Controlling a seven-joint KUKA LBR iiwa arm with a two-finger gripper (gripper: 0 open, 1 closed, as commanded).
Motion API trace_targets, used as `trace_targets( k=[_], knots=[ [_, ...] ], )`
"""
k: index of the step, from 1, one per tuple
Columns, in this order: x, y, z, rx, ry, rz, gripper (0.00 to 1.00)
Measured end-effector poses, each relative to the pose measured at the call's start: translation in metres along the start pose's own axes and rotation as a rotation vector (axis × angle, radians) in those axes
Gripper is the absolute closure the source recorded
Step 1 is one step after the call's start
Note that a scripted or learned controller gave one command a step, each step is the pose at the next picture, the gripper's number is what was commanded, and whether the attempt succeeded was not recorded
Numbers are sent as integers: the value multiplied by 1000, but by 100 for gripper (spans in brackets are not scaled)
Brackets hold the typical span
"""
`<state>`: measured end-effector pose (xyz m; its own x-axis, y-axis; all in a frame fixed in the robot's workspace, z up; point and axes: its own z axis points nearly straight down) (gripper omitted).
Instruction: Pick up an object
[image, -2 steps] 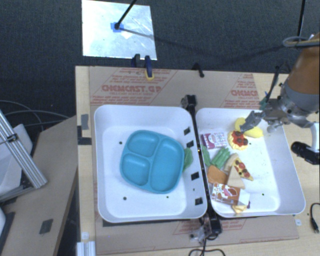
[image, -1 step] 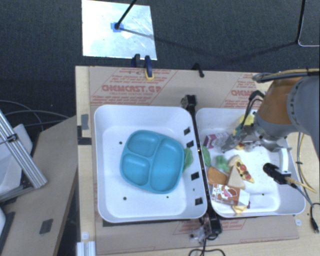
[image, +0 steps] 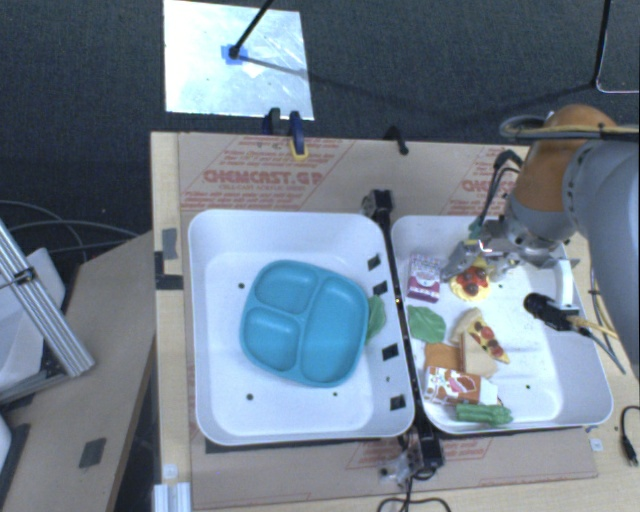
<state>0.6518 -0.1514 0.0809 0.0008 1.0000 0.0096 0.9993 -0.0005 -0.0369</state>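
The table (image: 250, 165) is covered by a brown sheet with red lettering and stands on a dark carpeted floor (image: 80, 100). A shiny silver sheet (image: 235, 65) lies on the floor beyond the table's far edge, and an aluminium frame (image: 40, 310) stands to its left. Two shallow white bins sit side by side on the table, touching along their inner walls. The left bin (image: 215, 330) holds one blue divided plastic plate (image: 303, 322) at its centre, with one green scrap (image: 375, 318) showing from under the plate's right rim. The right bin (image: 570, 390) holds seven loose items. One white and purple packet (image: 425, 278) lies near its far left corner. One round yellow toy with red marks (image: 470, 285) lies just beside that packet. One flat green leaf-shaped piece (image: 428, 323) lies by the left wall. One toy pizza slice (image: 485, 340) lies at mid-bin. One orange square slab (image: 442, 357) touches the slice. One red and white printed packet (image: 455, 385) and one green pod-shaped toy (image: 480, 412) lie along the near edge. The grey arm (image: 590, 190) reaches over the right bin's far right corner. The tool (image: 478, 256) hangs directly above the yellow toy; contact cannot be confirmed. Whether the tool is apart or together cannot be told.
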Motion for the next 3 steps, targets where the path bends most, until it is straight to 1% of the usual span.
trace_targets(
  k=[1, 2, 3],
  knots=[
    [-1, -1, -11, -2, -3, 0, 100],
    [17, 13, -64, -29, -8, -5, 100],
    [96, 10, -107, -43, -9, -12, 100]
  ],
)
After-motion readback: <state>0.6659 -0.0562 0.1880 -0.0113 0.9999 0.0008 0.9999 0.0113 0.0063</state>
